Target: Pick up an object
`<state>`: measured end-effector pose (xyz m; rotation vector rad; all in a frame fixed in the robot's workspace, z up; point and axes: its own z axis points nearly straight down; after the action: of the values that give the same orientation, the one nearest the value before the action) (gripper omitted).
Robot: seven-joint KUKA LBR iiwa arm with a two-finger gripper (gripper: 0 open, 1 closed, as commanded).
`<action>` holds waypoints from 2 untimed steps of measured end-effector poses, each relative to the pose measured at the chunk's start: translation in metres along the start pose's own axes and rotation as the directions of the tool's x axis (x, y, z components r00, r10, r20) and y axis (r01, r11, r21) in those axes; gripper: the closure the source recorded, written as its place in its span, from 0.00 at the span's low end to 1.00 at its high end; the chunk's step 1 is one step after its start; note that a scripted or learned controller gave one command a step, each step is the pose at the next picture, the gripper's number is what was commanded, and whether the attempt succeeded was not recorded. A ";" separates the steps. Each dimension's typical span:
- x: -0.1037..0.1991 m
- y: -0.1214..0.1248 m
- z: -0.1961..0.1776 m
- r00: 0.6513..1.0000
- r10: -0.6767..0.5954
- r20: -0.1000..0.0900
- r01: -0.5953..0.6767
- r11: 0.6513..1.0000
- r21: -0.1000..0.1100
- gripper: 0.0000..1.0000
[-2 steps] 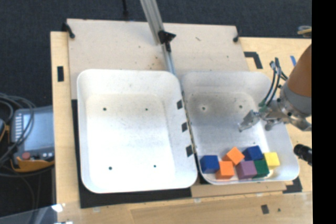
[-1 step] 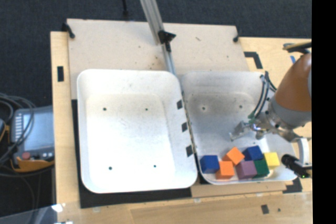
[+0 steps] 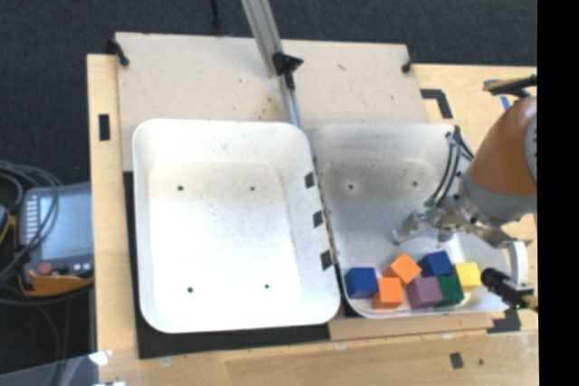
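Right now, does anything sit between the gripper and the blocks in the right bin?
Nothing visible does. The gripper hangs over bare floor of the right bin, just above the blocks clustered in its near corner.

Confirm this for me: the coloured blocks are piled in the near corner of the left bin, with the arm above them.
Not quite. The camera view shows the coloured blocks in the near corner of the right bin, not the left bin. The rest holds: the arm is above them.
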<state>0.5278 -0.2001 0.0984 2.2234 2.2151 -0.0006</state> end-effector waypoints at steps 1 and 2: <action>-0.001 0.001 -0.012 1.000 0.007 0.001 -0.007 1.000 -0.006 1.00; -0.010 0.010 -0.070 1.000 -0.006 0.001 0.006 1.000 -0.006 1.00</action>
<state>0.5376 -0.2100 0.1685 2.2135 2.2178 0.0048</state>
